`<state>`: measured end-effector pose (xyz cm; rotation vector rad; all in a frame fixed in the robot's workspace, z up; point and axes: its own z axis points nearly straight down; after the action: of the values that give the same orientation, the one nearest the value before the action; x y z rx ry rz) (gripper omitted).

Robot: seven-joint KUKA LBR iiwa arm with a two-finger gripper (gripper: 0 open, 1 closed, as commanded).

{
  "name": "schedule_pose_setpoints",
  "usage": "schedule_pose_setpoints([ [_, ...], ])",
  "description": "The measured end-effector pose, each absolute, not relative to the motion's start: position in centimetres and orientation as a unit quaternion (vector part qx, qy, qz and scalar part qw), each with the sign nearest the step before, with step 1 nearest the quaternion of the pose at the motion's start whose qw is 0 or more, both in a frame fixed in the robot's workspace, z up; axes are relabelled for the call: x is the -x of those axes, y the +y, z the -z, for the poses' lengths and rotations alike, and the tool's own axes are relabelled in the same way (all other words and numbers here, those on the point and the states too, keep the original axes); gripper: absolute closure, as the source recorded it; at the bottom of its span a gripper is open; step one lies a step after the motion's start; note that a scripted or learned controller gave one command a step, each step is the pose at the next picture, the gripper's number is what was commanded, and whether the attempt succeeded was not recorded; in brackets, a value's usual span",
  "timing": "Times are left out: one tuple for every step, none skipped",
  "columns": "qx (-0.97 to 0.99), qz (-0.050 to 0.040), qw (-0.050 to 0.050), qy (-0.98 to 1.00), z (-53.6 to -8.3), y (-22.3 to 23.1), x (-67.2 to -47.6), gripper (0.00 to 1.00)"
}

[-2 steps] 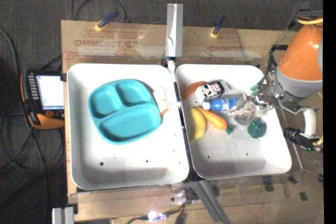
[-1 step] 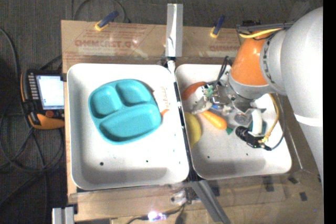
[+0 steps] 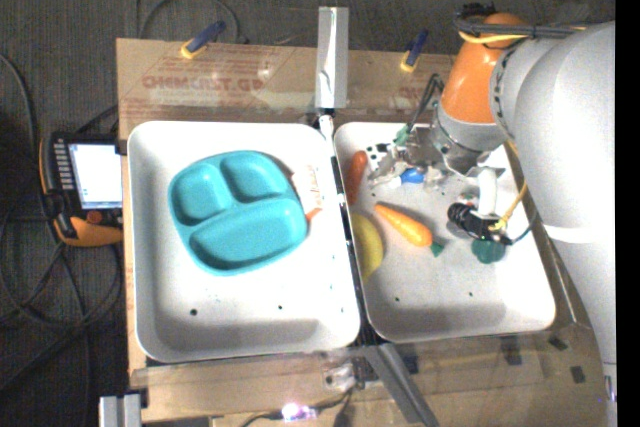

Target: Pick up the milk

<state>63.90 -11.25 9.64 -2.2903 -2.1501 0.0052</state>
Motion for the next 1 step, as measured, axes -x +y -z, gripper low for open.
schedule_pose_setpoints([
  [0.717,-0.0153,0.024,-0.696,-8.39,-12.75,-65.91,0.0],
])
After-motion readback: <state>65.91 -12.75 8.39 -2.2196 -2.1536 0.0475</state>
